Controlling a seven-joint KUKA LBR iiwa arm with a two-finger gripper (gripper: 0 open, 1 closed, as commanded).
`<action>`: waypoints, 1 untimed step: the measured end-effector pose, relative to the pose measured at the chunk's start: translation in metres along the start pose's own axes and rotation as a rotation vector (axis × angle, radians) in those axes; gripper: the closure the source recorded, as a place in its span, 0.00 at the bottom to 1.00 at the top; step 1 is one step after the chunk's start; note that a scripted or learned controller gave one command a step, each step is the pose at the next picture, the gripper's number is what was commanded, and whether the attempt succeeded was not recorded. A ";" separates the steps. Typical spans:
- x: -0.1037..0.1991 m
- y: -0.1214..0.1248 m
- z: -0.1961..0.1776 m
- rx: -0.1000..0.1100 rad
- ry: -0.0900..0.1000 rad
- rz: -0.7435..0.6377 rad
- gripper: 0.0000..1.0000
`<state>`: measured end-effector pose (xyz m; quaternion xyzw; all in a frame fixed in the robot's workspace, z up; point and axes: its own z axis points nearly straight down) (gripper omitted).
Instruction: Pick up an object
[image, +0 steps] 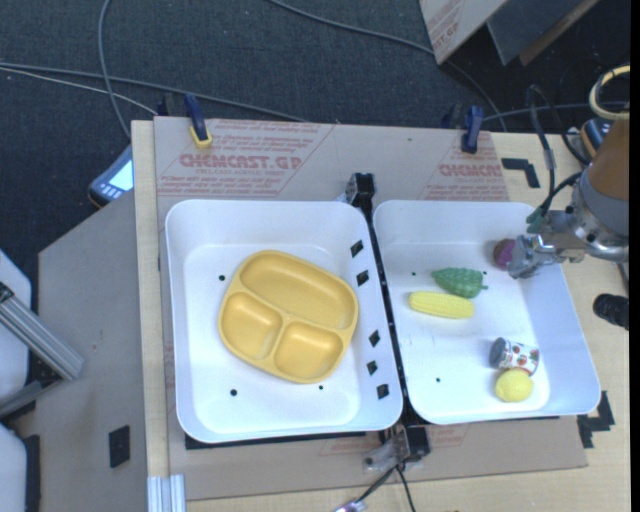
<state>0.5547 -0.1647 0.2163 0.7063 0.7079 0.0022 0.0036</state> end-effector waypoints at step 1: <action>0.000 0.001 -0.024 0.004 0.001 0.001 1.00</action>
